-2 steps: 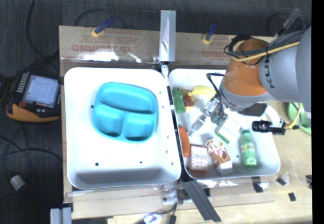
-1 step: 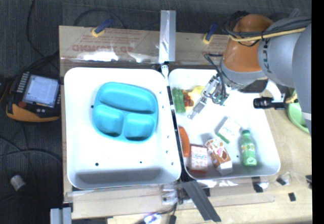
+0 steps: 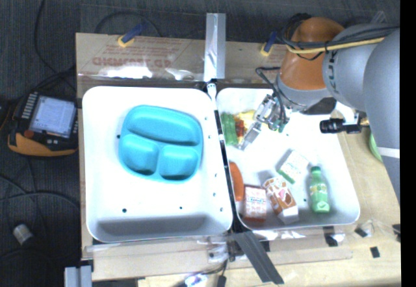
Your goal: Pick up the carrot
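The carrot (image 3: 236, 180) is a short orange piece lying lengthwise against the left wall of the right bin (image 3: 338, 149), near its middle. My gripper (image 3: 249, 135) hangs over the upper left part of that bin, slanting down and to the left from the orange wrist band (image 3: 305, 62). Its tip sits beside a green item (image 3: 229, 128) and a yellow and red item (image 3: 242, 121). It is a short way above the carrot in the view and apart from it. Nothing shows as held.
The right bin's lower half holds a red carton (image 3: 255, 204), a small carton (image 3: 283, 199), a white and green box (image 3: 292, 166) and a green bottle (image 3: 318, 190). A blue divided tray (image 3: 160, 141) lies in the left bin (image 3: 104, 201). The arm covers the bin's upper right.
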Action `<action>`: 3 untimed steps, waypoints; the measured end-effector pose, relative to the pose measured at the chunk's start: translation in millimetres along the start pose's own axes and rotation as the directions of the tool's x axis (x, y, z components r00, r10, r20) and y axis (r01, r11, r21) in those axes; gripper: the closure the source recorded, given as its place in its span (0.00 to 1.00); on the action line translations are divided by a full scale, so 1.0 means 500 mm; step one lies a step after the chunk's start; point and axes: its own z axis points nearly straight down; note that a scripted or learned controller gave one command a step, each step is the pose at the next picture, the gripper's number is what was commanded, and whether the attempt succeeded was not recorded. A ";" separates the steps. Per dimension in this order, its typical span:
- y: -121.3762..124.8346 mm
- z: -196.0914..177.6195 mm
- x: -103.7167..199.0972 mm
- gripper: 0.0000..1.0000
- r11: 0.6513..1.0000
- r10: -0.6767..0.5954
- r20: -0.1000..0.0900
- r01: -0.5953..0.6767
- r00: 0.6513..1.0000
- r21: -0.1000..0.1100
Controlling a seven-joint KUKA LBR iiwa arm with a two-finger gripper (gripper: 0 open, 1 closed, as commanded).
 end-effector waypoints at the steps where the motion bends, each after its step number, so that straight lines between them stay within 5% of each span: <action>1: 0.004 -0.021 -0.009 1.00 1.000 0.000 0.023 0.001 1.000 -0.009; 2: 0.048 -0.178 0.183 1.00 0.976 -0.220 -0.004 0.220 0.976 -0.005; 3: -0.014 -0.169 0.116 1.00 0.989 -0.146 -0.003 0.146 0.989 -0.005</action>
